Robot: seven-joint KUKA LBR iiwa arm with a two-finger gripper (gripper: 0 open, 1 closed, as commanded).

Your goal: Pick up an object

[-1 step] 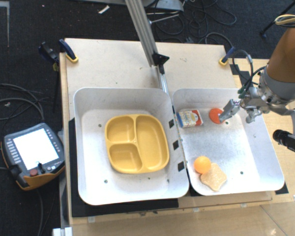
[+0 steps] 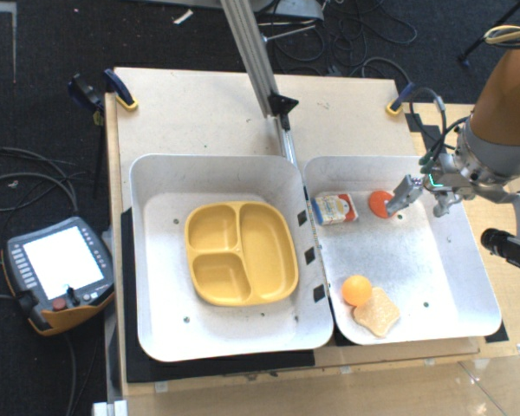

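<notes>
In the right bin, a small red ball lies near the back wall. Just left of it is a small white and blue carton. An orange ball and a tan bread-like piece rest together near the front edge. My gripper hangs over the bin's back right part. It is open, and its left finger is right beside the red ball. Nothing is between the fingers.
The left bin holds a yellow divided plate. A slanted metal pole rises behind the bins' shared wall. A teach pendant lies off the bench to the left. Bare bin floor lies between the two object groups.
</notes>
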